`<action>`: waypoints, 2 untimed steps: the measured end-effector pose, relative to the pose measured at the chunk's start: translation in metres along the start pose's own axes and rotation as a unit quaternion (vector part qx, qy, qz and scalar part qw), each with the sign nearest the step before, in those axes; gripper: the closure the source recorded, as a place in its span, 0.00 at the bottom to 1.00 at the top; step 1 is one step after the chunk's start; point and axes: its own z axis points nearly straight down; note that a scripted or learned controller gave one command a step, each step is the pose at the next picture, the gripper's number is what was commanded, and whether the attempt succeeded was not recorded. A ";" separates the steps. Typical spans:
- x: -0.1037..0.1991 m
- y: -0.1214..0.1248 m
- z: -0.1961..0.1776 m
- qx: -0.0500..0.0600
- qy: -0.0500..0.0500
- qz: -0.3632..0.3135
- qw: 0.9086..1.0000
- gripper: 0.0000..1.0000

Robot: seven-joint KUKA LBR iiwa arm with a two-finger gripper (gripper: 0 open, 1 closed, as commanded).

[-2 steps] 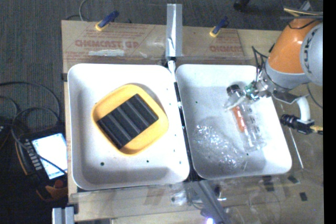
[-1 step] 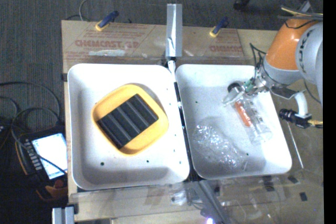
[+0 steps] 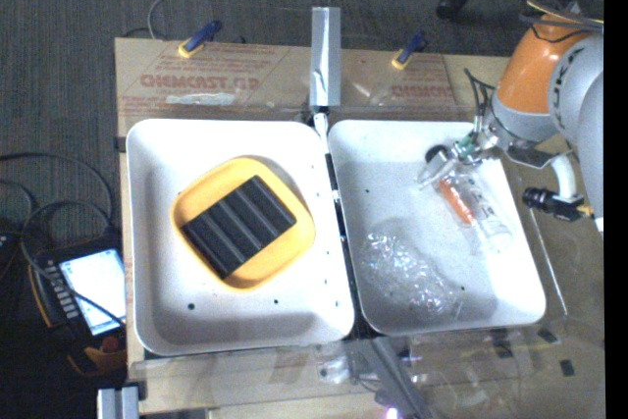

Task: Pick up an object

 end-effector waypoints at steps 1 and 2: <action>0.001 0.001 -0.010 0.000 -0.002 -0.001 1.000 1.00; 0.015 0.024 0.003 0.005 -0.002 0.073 0.997 1.00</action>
